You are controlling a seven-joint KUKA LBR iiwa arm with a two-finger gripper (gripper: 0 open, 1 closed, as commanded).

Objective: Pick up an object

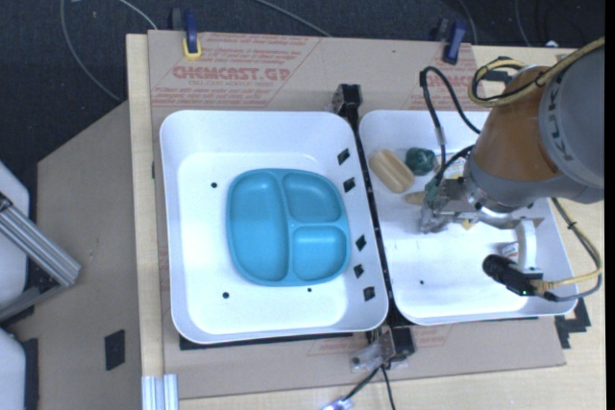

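A light-blue, three-compartment plastic plate (286, 226) lay in the left white bin (183, 206). In the right white bin (461, 302), a tan wooden block (391, 170) and small dark-green round object (420, 158) sat just left of the gripper (434, 211), whose grip state could not be told.

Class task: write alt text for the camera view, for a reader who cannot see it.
A grey and orange robot arm reaches into the right white bin, its gripper near a tan block and a green object. The left bin holds a blue divided plate.

bright, even overhead light; slightly soft focus.
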